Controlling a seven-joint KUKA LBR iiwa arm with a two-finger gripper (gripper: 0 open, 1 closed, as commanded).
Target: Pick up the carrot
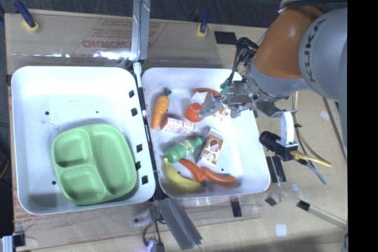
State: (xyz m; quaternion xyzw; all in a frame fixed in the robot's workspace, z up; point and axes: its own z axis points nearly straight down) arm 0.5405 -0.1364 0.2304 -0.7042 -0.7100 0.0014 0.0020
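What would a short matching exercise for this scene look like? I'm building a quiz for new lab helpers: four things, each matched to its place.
Things:
1. carrot
2. green plate
3. banana
4. gripper

Places:
A. near front edge of right bin
B. left bin
C. over far right part of right bin
D. left side of right bin, by the divider

Pairs: 1-D, 2-B, 3-A, 4-C
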